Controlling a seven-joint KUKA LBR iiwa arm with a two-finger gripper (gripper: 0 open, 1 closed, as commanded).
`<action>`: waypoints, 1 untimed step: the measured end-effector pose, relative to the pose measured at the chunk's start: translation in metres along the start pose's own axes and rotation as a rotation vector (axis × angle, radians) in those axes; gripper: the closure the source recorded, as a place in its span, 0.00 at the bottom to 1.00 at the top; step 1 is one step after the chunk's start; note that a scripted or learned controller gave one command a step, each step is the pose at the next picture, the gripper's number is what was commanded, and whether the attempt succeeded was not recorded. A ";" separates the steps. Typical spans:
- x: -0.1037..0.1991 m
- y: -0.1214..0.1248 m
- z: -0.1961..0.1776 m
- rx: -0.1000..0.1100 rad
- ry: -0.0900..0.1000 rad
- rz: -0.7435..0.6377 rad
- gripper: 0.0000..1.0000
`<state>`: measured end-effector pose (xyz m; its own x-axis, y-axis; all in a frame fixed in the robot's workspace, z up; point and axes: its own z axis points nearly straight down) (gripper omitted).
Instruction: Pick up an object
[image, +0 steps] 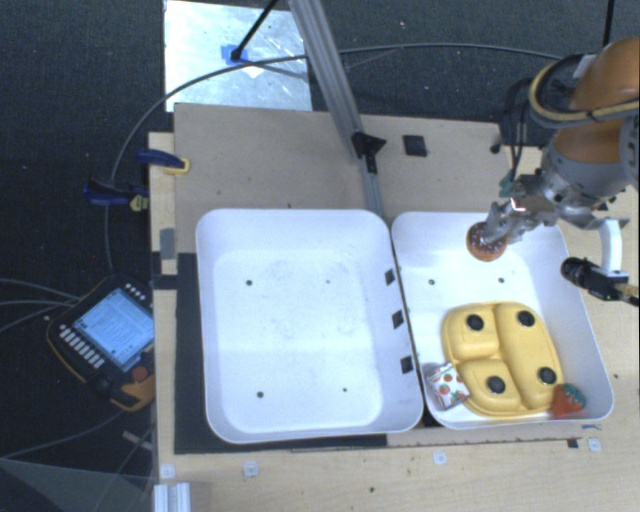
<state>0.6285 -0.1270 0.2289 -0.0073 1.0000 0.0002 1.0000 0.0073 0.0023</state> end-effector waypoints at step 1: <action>0.048 0.003 -0.009 -0.001 0.001 -0.003 1.00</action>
